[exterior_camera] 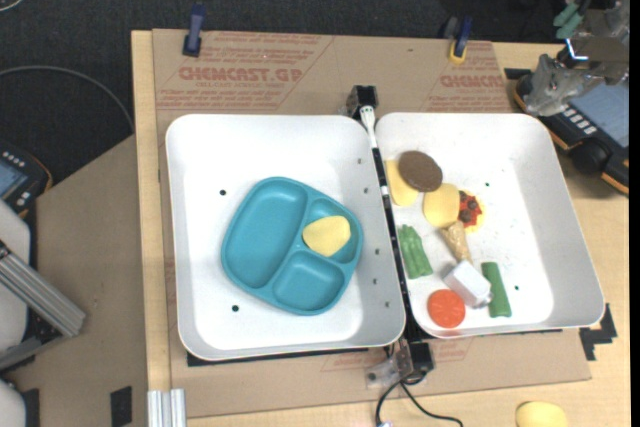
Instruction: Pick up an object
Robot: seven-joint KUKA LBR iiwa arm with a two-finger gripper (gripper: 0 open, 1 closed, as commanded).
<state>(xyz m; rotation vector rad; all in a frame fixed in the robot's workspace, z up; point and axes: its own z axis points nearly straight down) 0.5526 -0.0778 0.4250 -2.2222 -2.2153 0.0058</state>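
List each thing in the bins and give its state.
Blue tray: flat in left bin, holds a yellow piece.
Brown disc: flat, overlapping a yellow slice.
Tomato: near right bin's front edge.
Green sticks: lying flat, apart.
White block: lying tilted between them.

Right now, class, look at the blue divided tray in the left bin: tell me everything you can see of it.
The blue divided plastic tray is a rounded, glossy teal dish with raised ridges splitting it into three compartments. It lies flat, right side up and turned at a slant, on the floor of the left white bin, roughly central. A pale yellow rounded piece sits in its right-hand compartment; nothing else touches it.
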